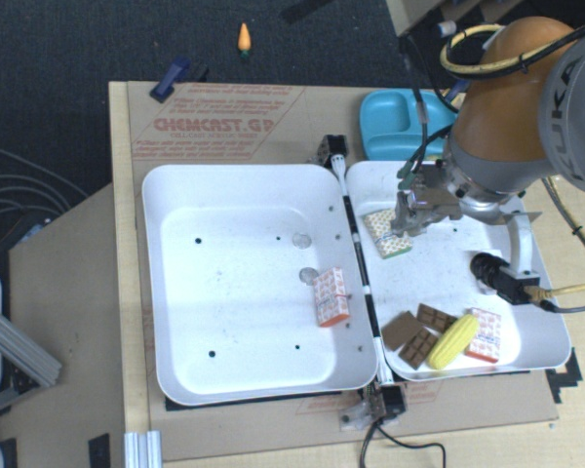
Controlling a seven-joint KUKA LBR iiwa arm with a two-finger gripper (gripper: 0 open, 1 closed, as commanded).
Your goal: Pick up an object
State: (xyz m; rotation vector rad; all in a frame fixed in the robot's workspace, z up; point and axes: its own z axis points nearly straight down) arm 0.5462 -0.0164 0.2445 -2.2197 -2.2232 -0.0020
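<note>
Corn toy (452,341) (yellow) beside chocolate bar (413,335), right bin (536,354).

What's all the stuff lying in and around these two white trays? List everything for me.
Small box: 1, red and white, left bin's right side.
Patterned packet: 1, pale green and white, right bin, under the gripper.
Chocolate bars: 2, brown, right bin front.
Corn cob: 1, yellow, beside the chocolate.
Flat packet: 1, red and white, under the corn.
Bins: 2, white, side by side.
Blue container: 1, behind the right bin.
Gripper: 1, grey, over the patterned packet.
</note>
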